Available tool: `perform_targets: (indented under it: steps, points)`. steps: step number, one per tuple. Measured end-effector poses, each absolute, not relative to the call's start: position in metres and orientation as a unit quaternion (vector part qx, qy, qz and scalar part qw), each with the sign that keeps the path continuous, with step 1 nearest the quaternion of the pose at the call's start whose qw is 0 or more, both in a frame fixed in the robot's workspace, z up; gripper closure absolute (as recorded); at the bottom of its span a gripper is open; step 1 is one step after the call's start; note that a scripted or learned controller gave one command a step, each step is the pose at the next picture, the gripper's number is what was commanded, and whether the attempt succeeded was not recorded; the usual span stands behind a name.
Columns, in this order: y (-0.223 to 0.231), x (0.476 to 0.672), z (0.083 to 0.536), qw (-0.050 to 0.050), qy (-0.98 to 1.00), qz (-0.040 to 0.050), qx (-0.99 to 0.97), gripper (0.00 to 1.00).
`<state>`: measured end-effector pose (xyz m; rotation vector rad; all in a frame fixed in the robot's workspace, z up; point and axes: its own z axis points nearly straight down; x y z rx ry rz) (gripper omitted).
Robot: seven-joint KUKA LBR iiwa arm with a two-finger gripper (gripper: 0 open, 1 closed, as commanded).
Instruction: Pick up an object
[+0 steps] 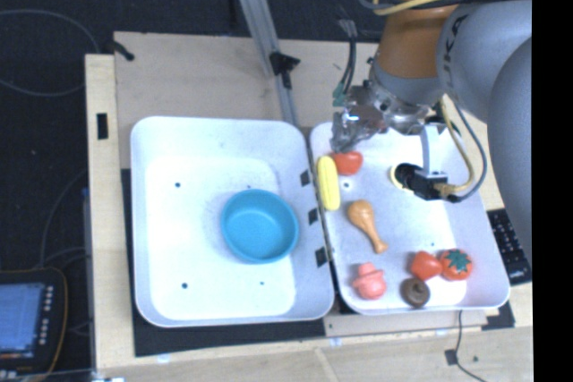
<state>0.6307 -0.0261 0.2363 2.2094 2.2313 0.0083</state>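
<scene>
End effector (pixel 347 136) hangs low at the right white bin's (pixel 474 233) far-left corner, just above a small red plastic toy (pixel 347 162); grip state unreadable. Toy sits touching a yellow plastic corn cob (pixel 328 182) by the bin wall. Likely light, rigid, slick: pinch across its middle.

Blue bowl (pixel 260 225), yellow corn (pixel 329 183), white bins (pixel 152 192), pink toy (pixel 368 281).

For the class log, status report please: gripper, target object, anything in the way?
Gripper low over right bin, far-left corner. Red toy just beneath, not visibly held. Yellow corn touching beside it; bin wall close.
</scene>
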Motion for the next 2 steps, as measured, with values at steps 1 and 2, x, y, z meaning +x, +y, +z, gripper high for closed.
perform_targets:
  steps: [1, 2]
  points:
    - [0.038, 0.625, 0.238, -0.002, 0.711, 0.0003, 0.703, 1.00]
    - [0.084, 0.617, 0.246, 0.000, 0.711, 0.0022, 0.703, 1.00]
